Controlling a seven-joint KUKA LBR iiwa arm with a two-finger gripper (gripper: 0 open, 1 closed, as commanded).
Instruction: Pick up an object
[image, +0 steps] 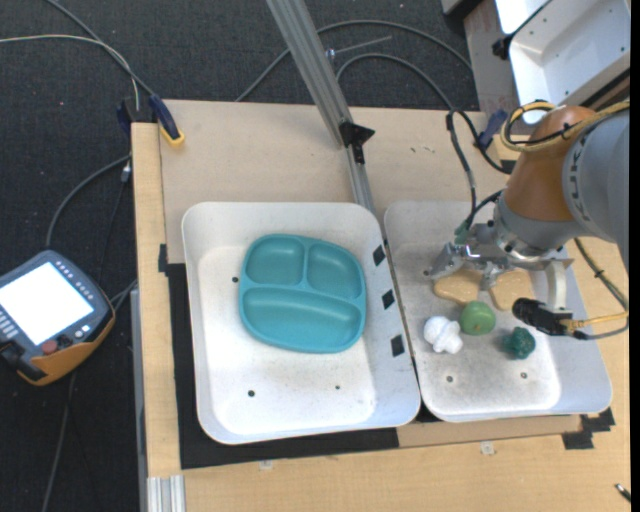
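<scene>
Camera view, claw (478, 272) low over tan piece (456, 289)

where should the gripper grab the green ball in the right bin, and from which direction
Grip the green ball across its round middle, coming straight down from above. It sits low on the right bin floor, with the tan piece close behind it and the white object beside it, so the fingers probably fit best front-to-back or slightly angled.

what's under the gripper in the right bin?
A tan flat piece lies under the gripper in the right bin; its upper part is covered. A green ball sits just beside it.
</scene>
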